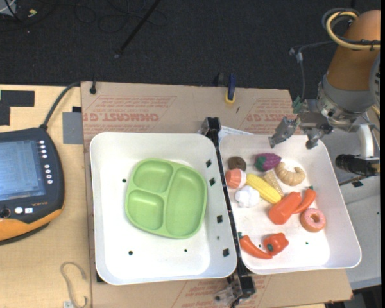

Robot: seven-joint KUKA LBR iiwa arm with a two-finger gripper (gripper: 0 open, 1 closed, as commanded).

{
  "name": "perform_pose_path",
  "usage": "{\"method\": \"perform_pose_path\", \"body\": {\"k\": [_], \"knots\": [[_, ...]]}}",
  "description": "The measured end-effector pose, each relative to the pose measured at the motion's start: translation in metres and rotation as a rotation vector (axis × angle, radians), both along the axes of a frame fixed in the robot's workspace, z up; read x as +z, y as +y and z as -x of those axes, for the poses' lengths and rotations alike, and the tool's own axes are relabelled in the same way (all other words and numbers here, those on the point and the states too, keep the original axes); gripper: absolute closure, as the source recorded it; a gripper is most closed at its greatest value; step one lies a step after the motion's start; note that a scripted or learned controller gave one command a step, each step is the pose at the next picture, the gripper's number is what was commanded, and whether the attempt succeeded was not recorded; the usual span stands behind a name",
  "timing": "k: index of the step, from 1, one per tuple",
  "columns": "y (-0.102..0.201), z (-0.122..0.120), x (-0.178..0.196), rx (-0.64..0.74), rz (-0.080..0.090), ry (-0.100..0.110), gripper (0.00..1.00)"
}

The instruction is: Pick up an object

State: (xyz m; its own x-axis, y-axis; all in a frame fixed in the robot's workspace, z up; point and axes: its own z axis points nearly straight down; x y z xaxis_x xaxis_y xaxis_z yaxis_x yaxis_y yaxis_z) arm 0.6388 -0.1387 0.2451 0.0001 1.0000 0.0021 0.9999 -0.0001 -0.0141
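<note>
The gripper (299,133) hangs spread wide with nothing in it, just above the purple plastic grape bunch (267,161). I'd drop straight down, centre the bunch, then close.

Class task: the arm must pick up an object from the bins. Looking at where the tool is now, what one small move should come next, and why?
Probably a short drop down and toward the purple toy. The tool sits open above the right bin's far edge, holding nothing, and that toy and the croissant lie nearest below it. The other toys lie farther in, tightly clustered.
</note>
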Motion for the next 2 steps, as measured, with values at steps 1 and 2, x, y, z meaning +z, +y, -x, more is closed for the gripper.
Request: {"method": "perform_pose_path", "body": {"k": [1,2], "knots": [[0.000,-0.002,0.008,0.002,0.002,-0.013,0.00],[-0.001,-0.012,-0.045,0.003,0.002,-0.008,0.00]]}}
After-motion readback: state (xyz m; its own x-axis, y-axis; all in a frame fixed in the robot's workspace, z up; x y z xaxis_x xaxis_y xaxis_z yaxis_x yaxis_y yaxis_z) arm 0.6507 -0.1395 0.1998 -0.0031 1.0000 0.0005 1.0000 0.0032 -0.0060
